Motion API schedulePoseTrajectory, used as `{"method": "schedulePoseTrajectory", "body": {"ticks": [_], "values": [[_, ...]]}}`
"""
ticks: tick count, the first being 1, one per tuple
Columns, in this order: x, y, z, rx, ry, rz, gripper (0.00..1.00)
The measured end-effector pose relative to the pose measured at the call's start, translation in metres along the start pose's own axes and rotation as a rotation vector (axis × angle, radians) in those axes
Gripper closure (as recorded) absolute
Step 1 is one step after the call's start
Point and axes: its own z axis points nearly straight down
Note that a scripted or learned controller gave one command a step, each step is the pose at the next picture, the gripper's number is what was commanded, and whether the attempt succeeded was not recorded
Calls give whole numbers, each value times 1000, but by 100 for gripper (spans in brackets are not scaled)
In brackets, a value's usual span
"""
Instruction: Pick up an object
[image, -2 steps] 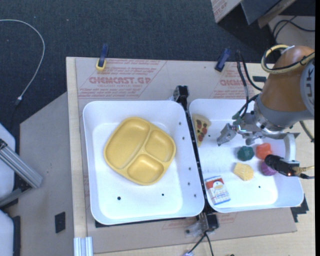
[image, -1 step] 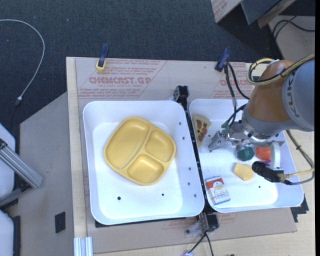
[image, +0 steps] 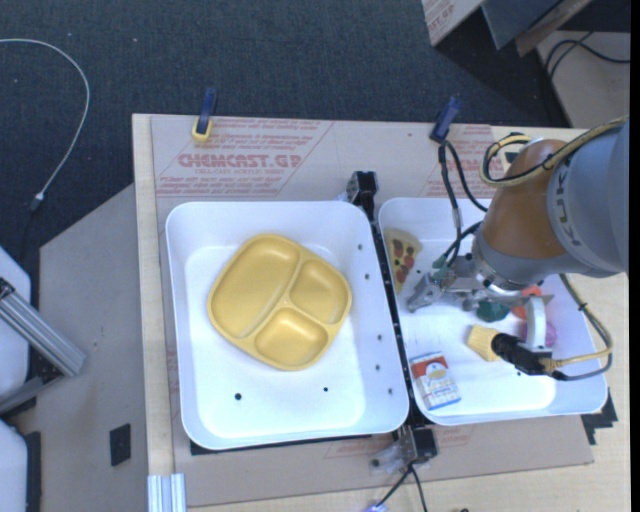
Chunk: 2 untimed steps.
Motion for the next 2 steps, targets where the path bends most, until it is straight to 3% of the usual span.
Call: {"method": "schedulePoseTrajectory", "body": {"ticks": [1, 2], "values": [[0, 1, -13, -6, -1, 0, 100], [-3, -4, -74, -10, -3, -1, 100]]}}
